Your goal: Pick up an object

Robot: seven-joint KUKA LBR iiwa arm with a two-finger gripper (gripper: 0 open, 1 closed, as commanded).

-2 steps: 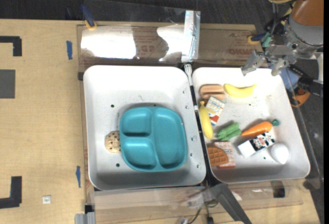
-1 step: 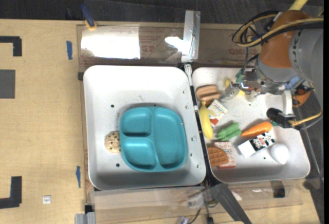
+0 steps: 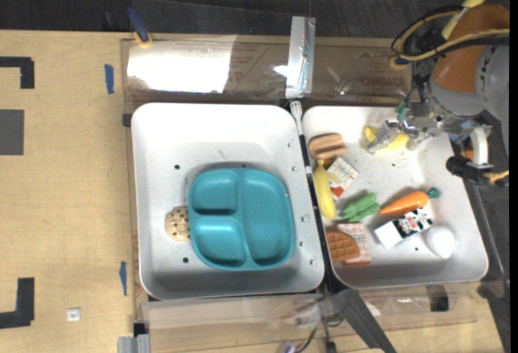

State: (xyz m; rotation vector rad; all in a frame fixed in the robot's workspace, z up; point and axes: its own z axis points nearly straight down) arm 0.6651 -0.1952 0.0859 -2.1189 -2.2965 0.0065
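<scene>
Gripper: the gripper (image 3: 398,131) sits low over the far part of the right bin (image 3: 473,262), near its back wall; the arm (image 3: 465,76) comes in from the right
Fingers: whether they stand open or closed I cannot tell; metal parts and a yellow shape overlap at the tip
Nearest thing: a small yellow object (image 3: 380,138) lies right at the tip, touching or just under it; whether it is held I cannot tell
Its axis: it seems to run roughly left to right, tilting slightly down to the left
Other candidates: the burger (image 3: 325,146) lies to the left of the tip; the carrot (image 3: 405,202) lies nearer the viewer, its long axis slanting up to the right; the banana (image 3: 324,191) lies along the bin's left wall
Left bin: a teal tray (image 3: 240,216) and a cookie (image 3: 176,223), well apart from the tip
Judgement: the yellow object is the likeliest target; the move turns on closing across its short side
</scene>
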